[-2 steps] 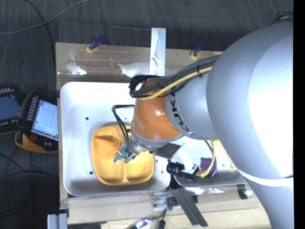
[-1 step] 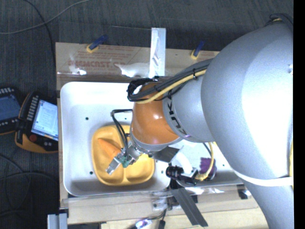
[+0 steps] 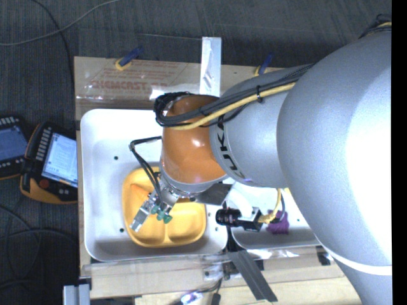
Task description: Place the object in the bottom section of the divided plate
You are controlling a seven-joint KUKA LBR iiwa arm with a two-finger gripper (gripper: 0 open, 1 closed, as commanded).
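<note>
The gripper (image 3: 151, 213) hung over the yellow divided plate (image 3: 184, 227), which lay in the near part of the left white bin (image 3: 102, 170). Its jaws appeared to pinch a small green object (image 3: 165, 217) above the plate's near section.

Your arm (image 3: 305, 132) covers most of the right bin (image 3: 280, 237) and the plate's (image 3: 166, 224) upper right. The claw (image 3: 151, 215) is too small to read. The arm runs off the right edge.
</note>
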